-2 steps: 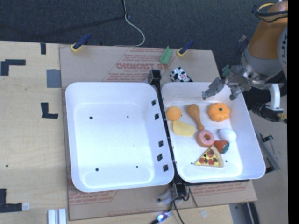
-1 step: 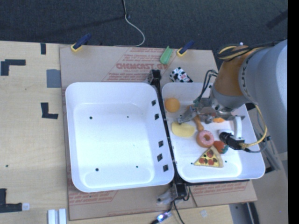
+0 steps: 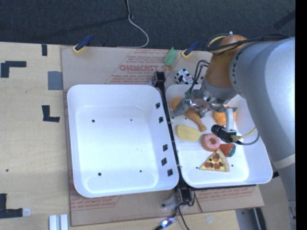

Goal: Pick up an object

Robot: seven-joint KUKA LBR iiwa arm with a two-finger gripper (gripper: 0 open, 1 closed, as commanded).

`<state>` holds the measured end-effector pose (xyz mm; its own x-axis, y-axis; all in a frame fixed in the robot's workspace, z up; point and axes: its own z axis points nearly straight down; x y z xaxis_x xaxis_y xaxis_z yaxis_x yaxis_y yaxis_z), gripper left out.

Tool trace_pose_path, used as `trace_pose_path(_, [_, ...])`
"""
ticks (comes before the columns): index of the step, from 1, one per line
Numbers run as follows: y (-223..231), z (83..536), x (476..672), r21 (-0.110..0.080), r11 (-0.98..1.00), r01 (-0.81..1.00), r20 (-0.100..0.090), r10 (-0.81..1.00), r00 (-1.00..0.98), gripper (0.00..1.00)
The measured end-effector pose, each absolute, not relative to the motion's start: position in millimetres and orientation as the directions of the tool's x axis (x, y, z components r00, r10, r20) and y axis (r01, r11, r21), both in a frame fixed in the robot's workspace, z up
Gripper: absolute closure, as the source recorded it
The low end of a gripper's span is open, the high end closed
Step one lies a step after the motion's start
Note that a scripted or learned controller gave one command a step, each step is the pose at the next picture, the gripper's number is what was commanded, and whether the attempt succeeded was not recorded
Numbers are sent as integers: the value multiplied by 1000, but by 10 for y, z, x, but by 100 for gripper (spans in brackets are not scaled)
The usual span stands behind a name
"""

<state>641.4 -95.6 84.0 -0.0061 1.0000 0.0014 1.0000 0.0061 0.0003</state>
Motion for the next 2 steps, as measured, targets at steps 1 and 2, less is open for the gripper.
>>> trace_pose_path(1, [-979, 934, 6397, -3, 3, 1000, 1, 1000, -3, 100])
trace_pose_path(2, [15, 1891, 5914, 1, 9, 1000, 4, 1000, -9, 100])
